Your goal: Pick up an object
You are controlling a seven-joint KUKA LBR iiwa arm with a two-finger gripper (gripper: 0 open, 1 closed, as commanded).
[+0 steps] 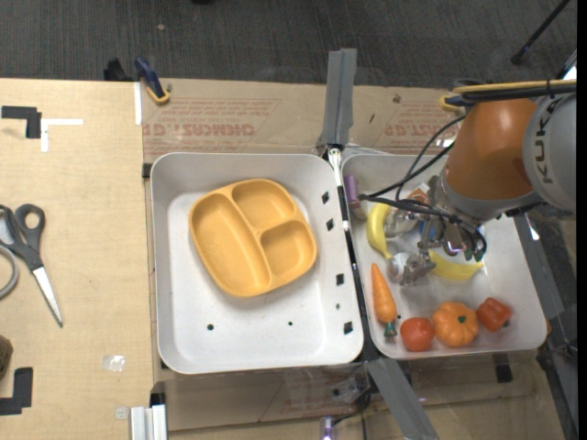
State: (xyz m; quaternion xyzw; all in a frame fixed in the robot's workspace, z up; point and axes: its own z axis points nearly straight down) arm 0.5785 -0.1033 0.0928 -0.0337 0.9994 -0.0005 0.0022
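Hovering claw near carrot, apparently tip-down, near-vertical.

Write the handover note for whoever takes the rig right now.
Gripper: low in the right bin, over the banana; nothing visibly held, finger state unclear.
Things: carrot, tomato, small pumpkin and red pepper along the right bin's near side. Divided yellow plate lies in the left bin.
Done: nothing lifted.
Left: grasp one object and raise it.
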